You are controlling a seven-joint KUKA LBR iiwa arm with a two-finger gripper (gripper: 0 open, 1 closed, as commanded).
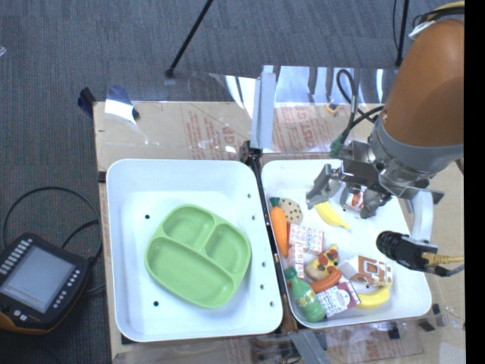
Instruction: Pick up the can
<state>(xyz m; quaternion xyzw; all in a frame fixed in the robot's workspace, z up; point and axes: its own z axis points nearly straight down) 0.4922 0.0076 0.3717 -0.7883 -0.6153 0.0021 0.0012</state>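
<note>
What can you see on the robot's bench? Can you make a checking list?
Surface: two white bins side by side, left bin and right bin.
Job's things: small red-and-white thing under the end effector, maybe the can; too hidden to tell.
Clutter: green plate in left bin; carrot, banana, green bottle, cartons in right bin.
Grippers: end effector low over right bin.
Cables: black cable on floor, left.
Surroundings: handheld controller, grey carpet.
</note>
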